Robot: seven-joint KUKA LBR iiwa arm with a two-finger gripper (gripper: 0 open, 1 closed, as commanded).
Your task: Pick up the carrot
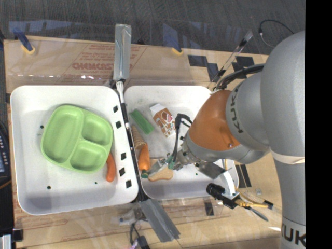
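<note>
Camera view: the carrot (143, 158) lies in the right bin (171, 95), against its left wall, just beside a tan toy (161, 175). It looks like a light, stiff, smooth toy; I would take it across the middle. The hand (169, 162) is near it, but I cannot tell its state. A 2nd orange piece (110, 168) lies in the left bin (26, 118), beside the green plate (77, 137).

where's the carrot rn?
In the camera view one carrot lies in the right bin, against its left wall, just left of the end effector. A similar orange piece lies in the left bin, beside the green plate.
</note>
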